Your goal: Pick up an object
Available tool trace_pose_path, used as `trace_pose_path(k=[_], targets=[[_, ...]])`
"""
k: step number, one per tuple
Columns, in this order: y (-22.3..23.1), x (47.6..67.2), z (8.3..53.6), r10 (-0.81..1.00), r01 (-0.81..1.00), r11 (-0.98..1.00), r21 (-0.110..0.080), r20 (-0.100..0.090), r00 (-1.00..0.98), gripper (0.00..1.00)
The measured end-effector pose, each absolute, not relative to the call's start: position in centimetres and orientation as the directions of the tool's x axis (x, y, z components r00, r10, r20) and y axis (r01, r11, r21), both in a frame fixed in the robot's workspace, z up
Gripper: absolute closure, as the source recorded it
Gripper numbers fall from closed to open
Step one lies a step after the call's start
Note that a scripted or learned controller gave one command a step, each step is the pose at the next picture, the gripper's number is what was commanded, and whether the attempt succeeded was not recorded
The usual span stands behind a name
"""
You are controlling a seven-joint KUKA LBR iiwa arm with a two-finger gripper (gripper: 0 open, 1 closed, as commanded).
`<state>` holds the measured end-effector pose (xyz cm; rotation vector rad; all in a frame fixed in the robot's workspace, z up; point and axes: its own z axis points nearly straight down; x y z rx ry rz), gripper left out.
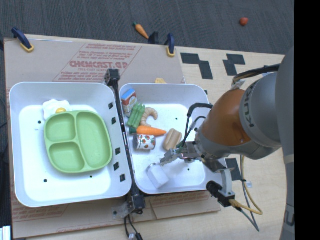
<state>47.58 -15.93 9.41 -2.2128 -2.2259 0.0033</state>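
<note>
Gripper (167,157) low inside the right bin (192,90), near its front half; fingers too small and blurred to read, so cannot tell whether it is released or clenched, and nothing is visibly between them; tip sits just above a white block (156,175) that lies tilted on the bin floor near the front wall, and just beside a small can with a red-spotted label (145,142); whether it touches either cannot be told. Task names no single object; the candidates all lie in the right bin: toy carrot (151,131) just behind the spotted can; tan bread-like piece (172,138) right of the carrot, close to the gripper; green vegetable (136,115) lying along the left wall; beige curved piece (151,113) beside it; a second can with a red and blue label (129,100) in the back left corner. Grey arm (272,114) with orange band (225,121) comes in from the right over the bin's right edge; cables hang below the wrist. Left bin (20,91) holds a green divided plate (78,140), three compartments, roughly centred; a fried-egg toy (56,107) touching its back left rim. Both bins sit on cardboard (95,59) clipped with blue clamps; another small carrot (141,31) and a red ball (243,21) on the dark carpet behind, well apart from the bins.
</note>
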Motion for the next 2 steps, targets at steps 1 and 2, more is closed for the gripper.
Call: trace_pose_path(k=[1, 2], targets=[[-15.9, 47.7, 10.4, 1.000, 1.000, 0.013, -0.003, 0.000, -0.013, 1.00], [-16.5, 47.7, 16.5, 1.000, 1.000, 0.005, 0.000, 0.000, -0.005, 1.00]])
